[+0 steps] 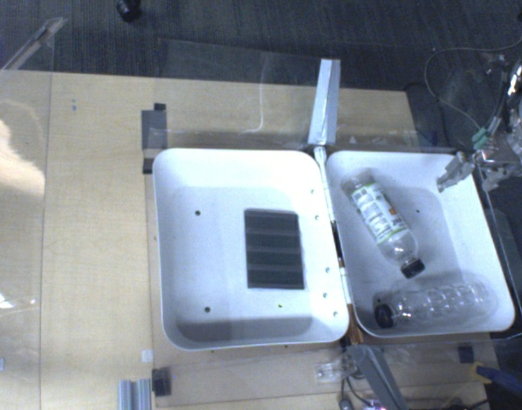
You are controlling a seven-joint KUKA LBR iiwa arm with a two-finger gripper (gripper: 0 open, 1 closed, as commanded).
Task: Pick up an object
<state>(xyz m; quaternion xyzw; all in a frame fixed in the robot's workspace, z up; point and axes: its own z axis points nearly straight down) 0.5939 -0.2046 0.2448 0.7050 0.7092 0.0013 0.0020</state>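
**Desk:** What does the overhead camera give you?

**Operator:** Two white bins side by side on the pale wooden counter [81,254]. In the left bin [184,314] I see a dark ribbed rectangular tray [274,248] lying flat near the middle. The right bin [466,229] holds two clear plastic bottles. One, a labelled bottle [381,215] with a dark cap, lies diagonally, cap pointing toward the near right. The other — a ridged clear bottle [433,301] — lies along the bin's near wall, its dark cap toward the left.

**Desk:** And the arm?

**Operator:** I see the pincer [458,173] at the far right corner of the right bin, over its rim, with cables and metal parts trailing off to the right. It is well apart from both bottles. Nothing shows between its fingers — whether they stand open or closed, I cannot tell from this angle.

**Desk:** Are the bottles touching?

**Operator:** Close, the labelled one's cap just above the ridged one; I cannot tell if they meet.
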